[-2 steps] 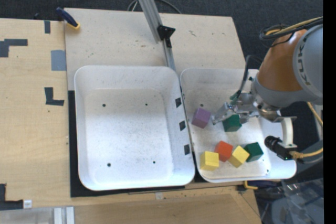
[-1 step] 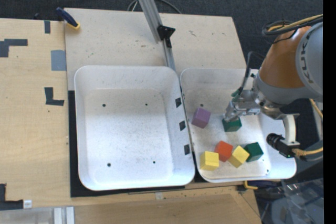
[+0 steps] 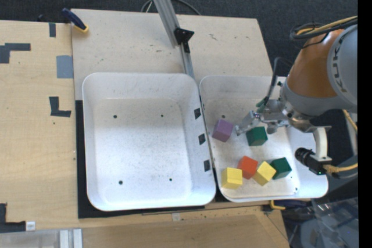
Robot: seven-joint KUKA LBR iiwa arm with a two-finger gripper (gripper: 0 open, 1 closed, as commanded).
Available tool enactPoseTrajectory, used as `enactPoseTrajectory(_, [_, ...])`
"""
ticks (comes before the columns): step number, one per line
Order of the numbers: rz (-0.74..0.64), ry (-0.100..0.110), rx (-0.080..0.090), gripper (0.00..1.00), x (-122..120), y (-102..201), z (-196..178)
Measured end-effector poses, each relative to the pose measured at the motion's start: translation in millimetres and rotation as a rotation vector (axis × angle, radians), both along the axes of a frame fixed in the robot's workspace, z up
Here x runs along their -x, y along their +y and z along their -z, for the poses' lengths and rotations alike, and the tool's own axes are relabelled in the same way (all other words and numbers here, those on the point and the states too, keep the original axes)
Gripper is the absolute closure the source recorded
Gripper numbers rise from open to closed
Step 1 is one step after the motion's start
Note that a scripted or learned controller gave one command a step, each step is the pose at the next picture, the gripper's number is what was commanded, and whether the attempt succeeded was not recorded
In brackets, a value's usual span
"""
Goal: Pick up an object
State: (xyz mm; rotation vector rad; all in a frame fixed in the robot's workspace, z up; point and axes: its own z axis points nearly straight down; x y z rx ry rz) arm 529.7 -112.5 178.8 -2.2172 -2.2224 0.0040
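Observation:
The right bin point(image 3: 232, 83) holds several small cubes. A purple cube point(image 3: 222, 130) lies near its left wall. A green cube point(image 3: 256, 136) sits in the middle, directly below and touching or nearly touching my gripper point(image 3: 257, 122), which hangs low over the bin. Whether the green cube is held cannot be told. Near the front edge lie a red cube point(image 3: 248, 166), a yellow cube point(image 3: 233, 177), a second yellow cube point(image 3: 265, 172) and a dark green cube point(image 3: 281, 167). The grey and orange arm point(image 3: 317, 78) reaches in from the right.
The left bin point(image 3: 139, 142) stands beside the right one, their rims touching. A slanted metal pole point(image 3: 163, 0) crosses the back of the bench toward the bins' divide. A blue and yellow tool point(image 3: 75, 19) lies at the bench's far left corner. Cables point(image 3: 334, 166) hang off the arm at right.

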Motion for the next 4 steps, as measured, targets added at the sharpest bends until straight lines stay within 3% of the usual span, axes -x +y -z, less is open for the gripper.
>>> enactPoseTrajectory(1, [0.0,-0.026,0.008,0.0,-17.5,-14.9,61.7])
enactPoseTrajectory(2, [0.0,-0.025,0.008,1.0,-17.5,-14.6,53.2])
enactPoseTrajectory(3, [0.007,-0.002,0.003,1.0,20.3,-73.7,24.7])
enactPoseTrajectory(4, [0.0,-0.003,0.002,1.0,-23.0,-68.0,89.7])
